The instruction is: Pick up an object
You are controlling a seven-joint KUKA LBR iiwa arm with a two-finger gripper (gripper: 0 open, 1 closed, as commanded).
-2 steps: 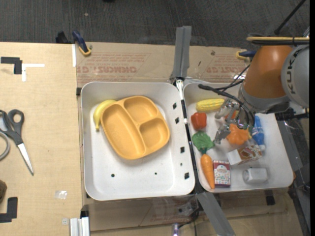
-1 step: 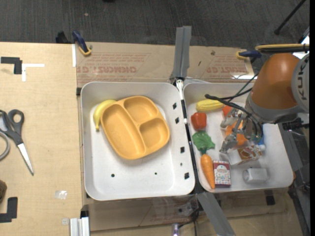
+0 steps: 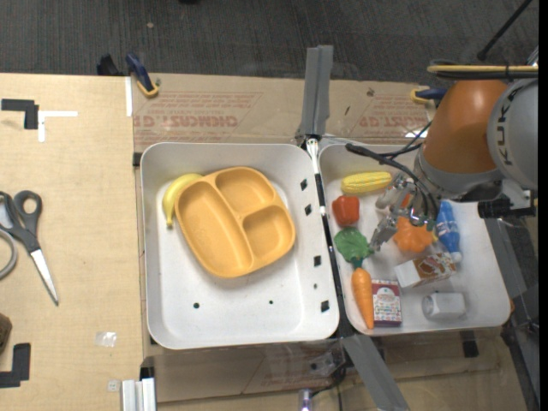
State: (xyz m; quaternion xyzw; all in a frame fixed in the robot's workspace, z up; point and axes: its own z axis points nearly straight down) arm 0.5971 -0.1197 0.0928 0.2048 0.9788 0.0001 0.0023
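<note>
Orange fruit (image 3: 413, 238), right of frame, is being approached by the gripper (image 3: 392, 221); finger state cannot be told; descent needed.

There are two white bins, the left bin (image 3: 154, 255) and the right bin (image 3: 492, 268). In the left one I count one yellow plate (image 3: 235, 221) with three parts and one banana (image 3: 174, 197). In the right one I count one corn cob (image 3: 366, 181), one red pepper (image 3: 346, 210), one green veggie (image 3: 352, 244), one carrot (image 3: 363, 296), one orange fruit (image 3: 413, 238), one blue bottle (image 3: 447, 228), one pink box (image 3: 387, 303), one small packet (image 3: 433, 267) and one grey can (image 3: 443, 304).
</note>
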